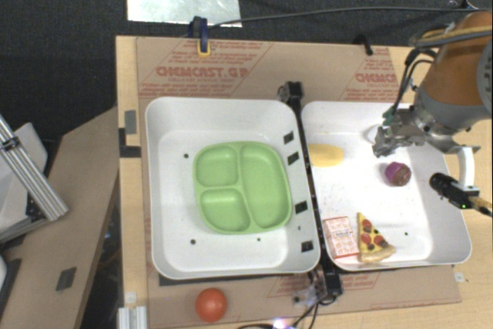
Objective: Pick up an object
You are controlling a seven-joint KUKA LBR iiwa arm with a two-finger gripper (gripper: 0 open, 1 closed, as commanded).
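White plastic bins sit side by side: the left bin [166, 166] bears a glossy green divided tray [241, 186]. In the right bin [431, 235], the gripper [390, 142] hovers, its grip unclear, near a round purple object [397, 173], apart from a yellow oval [326, 156], pizza slice [371, 239] and red card [340, 236].

we see two bins side by side on the table [131, 189]. the left bin [166, 166] holds a sectioned tray [241, 186] at its centre. in the right bin [447, 243], a lemon [326, 156] lies at 9 o'clock by the divider, an onion [397, 173] sits near the centre, and a card [340, 236] and pizza slice [373, 238] lie side by side at 7 o'clock. the claw [391, 136] hangs at 11 o'clock of the onion. a ball [211, 304] rests on the table at 6 o'clock of the left bin.
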